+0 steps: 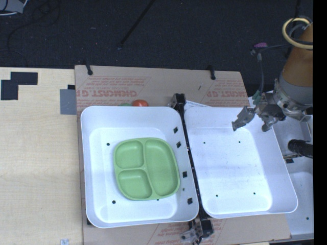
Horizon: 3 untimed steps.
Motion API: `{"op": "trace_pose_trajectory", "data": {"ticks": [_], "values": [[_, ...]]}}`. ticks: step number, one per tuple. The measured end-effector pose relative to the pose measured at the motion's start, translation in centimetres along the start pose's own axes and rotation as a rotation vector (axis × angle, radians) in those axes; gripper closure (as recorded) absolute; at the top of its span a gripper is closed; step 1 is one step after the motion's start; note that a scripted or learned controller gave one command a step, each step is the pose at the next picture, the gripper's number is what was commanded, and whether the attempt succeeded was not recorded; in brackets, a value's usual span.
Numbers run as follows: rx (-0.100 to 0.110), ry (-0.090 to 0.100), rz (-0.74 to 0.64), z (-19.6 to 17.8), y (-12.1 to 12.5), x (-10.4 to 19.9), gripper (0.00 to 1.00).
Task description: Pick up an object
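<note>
A light green divided plate (146, 168) with three compartments lies flat in the left white bin (97, 131). My gripper (254, 122) hangs over the far right corner of the right white bin (240, 188), well away from the plate. Its two dark fingers (241, 120) are spread apart, and nothing sits between them. The grey wrist and orange band rise toward the upper right.
A small red object (139, 103) with a bit of green beside it peeks out behind the left bin's far rim. A black divider (185, 157) runs between the bins. Both stand on a cardboard sheet (153, 86) on the wooden bench.
</note>
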<state>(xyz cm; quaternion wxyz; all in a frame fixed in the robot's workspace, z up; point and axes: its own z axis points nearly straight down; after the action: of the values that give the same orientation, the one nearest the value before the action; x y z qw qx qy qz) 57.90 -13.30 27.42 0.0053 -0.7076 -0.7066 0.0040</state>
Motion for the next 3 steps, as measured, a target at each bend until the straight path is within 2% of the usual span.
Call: {"op": "trace_pose_trajectory", "data": {"ticks": [1, 2, 3], "values": [[-0.012, -0.002, -0.002, -0.6, 0.2, 0.0, 0.00], [-0.006, 0.000, -0.002, 4.4, -0.7, 0.5, 0.00], [-0.005, 0.000, -0.001, 9.2, -0.4, -0.1, 0.00]]}}
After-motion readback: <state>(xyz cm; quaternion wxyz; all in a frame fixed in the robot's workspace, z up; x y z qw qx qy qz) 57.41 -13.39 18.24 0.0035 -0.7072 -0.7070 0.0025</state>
